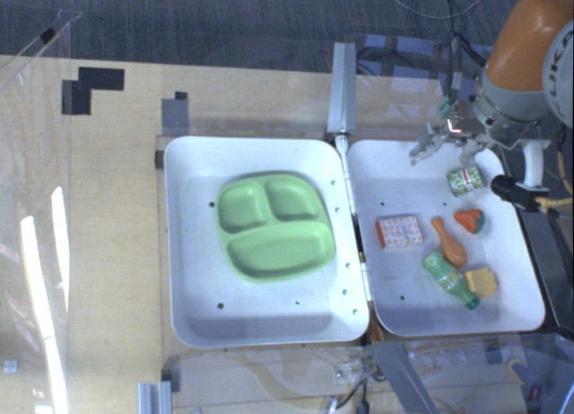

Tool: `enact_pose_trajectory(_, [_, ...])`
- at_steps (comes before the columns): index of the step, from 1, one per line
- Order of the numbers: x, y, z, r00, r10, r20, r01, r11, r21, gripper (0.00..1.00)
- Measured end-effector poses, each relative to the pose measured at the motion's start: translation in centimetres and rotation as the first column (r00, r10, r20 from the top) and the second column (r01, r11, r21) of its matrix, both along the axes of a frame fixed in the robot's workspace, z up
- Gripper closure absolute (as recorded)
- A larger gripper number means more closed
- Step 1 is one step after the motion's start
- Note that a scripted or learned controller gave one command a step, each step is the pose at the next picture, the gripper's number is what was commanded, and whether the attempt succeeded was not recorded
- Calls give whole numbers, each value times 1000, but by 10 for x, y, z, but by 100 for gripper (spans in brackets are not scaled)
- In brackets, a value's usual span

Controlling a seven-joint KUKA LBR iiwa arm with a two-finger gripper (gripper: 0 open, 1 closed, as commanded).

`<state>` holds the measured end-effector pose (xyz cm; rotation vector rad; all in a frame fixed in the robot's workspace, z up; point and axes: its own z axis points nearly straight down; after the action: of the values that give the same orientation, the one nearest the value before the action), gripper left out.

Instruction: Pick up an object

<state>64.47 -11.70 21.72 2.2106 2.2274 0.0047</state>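
The right bin (395,314) holds several small items. A green can (465,179) lies near its far right, with a red and green toy fruit (469,219) below it. In the middle lie a pink checked box (399,231) and an orange drumstick (448,240). A green bottle (447,278) and a tan block (482,282) rest nearer the front. My gripper (448,145) hangs over the bin's far edge, just above and left of the can. Its fingers are spread open with nothing between them.
The left bin (193,314) holds a green divided plate (273,226). A metal rail (341,90) runs between the bins at the back. A clear panel (36,224) stands along the bench's left side.
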Motion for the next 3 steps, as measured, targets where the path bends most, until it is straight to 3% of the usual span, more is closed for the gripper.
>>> enact_pose_trajectory(1, [-53, -58, -112, 985, 173, 1, -173, 985, -2, 0])
enact_pose_trajectory(2, [-50, -58, -99, 985, 175, 8, -175, 985, -4, 100])
enact_pose_trajectory(3, [-50, -58, -99, 985, 174, 8, -174, 985, -4, 0])
